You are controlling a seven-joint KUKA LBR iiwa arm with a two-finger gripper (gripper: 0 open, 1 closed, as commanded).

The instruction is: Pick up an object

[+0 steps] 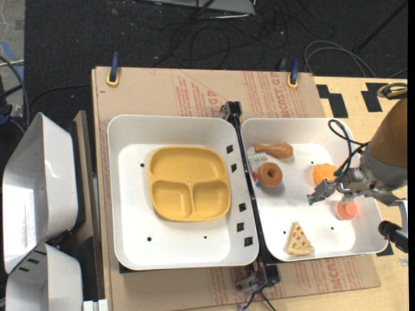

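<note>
The right bin (363, 241) holds several toy foods. A brown drumstick (274, 150) lies near its back left, and a glazed donut (270, 175) sits just below it. An orange piece (323, 172) rests right of the middle, partly behind the arm. A pizza slice (299, 240) lies near the front edge. A small pink-red piece (347, 209) sits toward the right. My gripper (334, 192) hangs low between the orange piece and the pink-red piece, just above the latter. Nothing is seen held in it.
The left bin (123, 193) carries a yellow divided plate (190, 182). A black divider with clips (245, 180) runs between the bins. The grey and orange arm (389, 148) covers the right bin's right side. Cables lie on the dark floor behind the bench.
</note>
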